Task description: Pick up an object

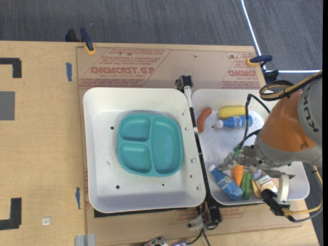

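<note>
Here the gripper (241,160), its grasp impossible to tell, hangs over the right bin's (302,188) orange carrot (238,174), blue bottle (226,182) and green piece (247,185), while the left bin (97,137) holds a teal divided plate (150,143).

Open floor mid right bin (225,137); clutter (233,181) along its near edge.

My worktop (41,137): tan wood, overlaid by a printed cardboard sheet (169,65) held with clamps. On the sheet: left white bin (97,137) and right white bin (210,99), side by side, touching.
</note>
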You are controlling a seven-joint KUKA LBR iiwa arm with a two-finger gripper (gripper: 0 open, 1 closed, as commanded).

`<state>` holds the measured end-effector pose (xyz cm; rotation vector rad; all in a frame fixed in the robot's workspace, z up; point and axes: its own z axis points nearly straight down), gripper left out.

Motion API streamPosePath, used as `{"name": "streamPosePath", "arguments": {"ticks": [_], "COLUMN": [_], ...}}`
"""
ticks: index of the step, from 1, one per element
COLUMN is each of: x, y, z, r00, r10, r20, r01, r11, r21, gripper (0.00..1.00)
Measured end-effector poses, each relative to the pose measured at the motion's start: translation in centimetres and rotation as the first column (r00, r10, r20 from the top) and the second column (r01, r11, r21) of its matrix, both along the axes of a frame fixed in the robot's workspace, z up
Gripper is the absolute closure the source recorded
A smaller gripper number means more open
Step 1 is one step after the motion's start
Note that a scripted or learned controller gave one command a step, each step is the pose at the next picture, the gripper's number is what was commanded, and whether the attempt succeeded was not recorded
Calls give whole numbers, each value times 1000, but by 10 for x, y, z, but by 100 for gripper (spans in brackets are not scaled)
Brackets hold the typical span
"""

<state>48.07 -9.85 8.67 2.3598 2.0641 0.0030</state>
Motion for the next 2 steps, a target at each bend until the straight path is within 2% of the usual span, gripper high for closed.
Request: {"name": "streamPosePath", "arguments": {"ticks": [1, 2], "x": [1, -1], "y": [-1, 61], "z": [11, 98], "r00": [1000, 985], "r10": [-1, -170], "r20": [4, -6], "r01": [1, 170], "r11": [1000, 985], "r21": [-3, 5], "gripper": [100, 100]}}
